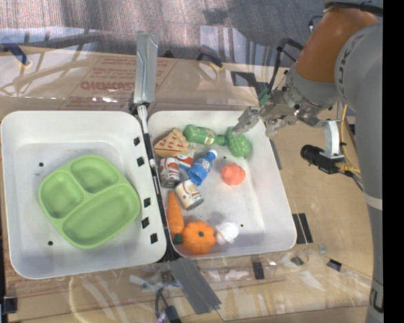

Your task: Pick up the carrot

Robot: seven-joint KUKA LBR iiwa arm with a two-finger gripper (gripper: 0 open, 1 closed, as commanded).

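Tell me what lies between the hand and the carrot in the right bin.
In the camera view, between the hand and the carrot lie a blue bottle and a small can.

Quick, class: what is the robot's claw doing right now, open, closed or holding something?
Claw: cannot be told; it hangs over the right white bin's far edge, apart from the orange carrot.

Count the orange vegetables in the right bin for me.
2. The carrot lies along the bin's left wall, and the pumpkin sits beside its lower end at the near edge. Nothing seems to hide more.
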